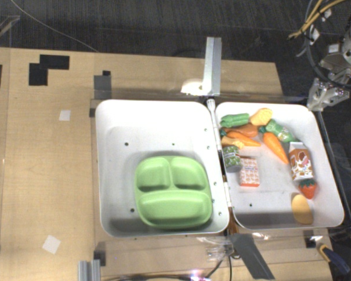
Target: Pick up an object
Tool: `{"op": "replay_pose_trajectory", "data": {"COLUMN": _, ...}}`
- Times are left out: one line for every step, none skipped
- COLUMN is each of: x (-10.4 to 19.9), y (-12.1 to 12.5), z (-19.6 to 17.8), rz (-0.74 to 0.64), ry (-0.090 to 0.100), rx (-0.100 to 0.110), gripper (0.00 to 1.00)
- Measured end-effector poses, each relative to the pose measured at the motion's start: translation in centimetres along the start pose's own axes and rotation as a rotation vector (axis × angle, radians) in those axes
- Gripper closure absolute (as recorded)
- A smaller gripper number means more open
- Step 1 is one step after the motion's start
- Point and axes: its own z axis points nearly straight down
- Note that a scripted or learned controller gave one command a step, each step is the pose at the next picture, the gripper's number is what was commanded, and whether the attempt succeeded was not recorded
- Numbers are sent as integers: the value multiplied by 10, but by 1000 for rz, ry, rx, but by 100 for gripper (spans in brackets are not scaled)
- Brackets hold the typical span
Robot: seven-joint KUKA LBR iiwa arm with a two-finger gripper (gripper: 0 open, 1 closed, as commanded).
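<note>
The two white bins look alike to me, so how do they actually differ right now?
The left bin holds one large thing, a green divided tray lying flat near its front. The right bin holds many small toy foods, among them an orange carrot, scattered mostly toward its back and right side. The left bin also looks wider. Both are shallow, white and set side by side.

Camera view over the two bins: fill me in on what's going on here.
A robot arm is set to pick up an object, but no grasp has started. Its gripper sits at the upper right, just outside the far corner of the right bin, touching nothing. That bin holds a scatter of toy food: a carrot, a green pepper, a strawberry, an orange egg-shaped piece and a few small boxes. The left bin holds a green divided tray.
</note>
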Motion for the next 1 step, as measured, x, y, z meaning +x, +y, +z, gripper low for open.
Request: {"op": "replay_pose_trajectory", "data": {"x": 0, "y": 0, "z": 12, "rz": -140, "ry": 0, "rx": -1, "gripper": 100}}
